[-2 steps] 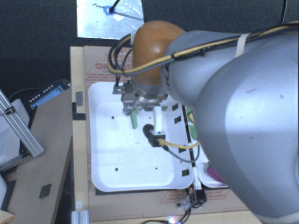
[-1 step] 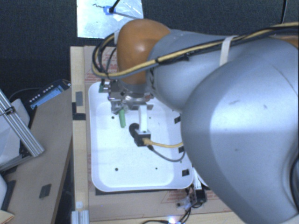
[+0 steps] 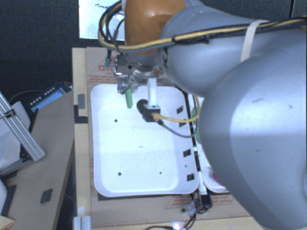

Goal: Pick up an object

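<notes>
My gripper (image 3: pixel 126 87) hangs over the far end of the left white bin (image 3: pixel 139 176), below the orange band of the arm. A short green stick (image 3: pixel 129 100) points down from between its fingers, upright and lifted just above the bin floor. The fingers are shut on its upper end. The big grey arm covers most of the right side of the view.
The right bin (image 3: pixel 211 185) is mostly hidden behind the arm; a green bit (image 3: pixel 194 113) and a pink bit (image 3: pixel 217 179) peek out there. A metal rail (image 3: pixel 21 133) and a blue device (image 3: pixel 48 96) lie on the bench at left.
</notes>
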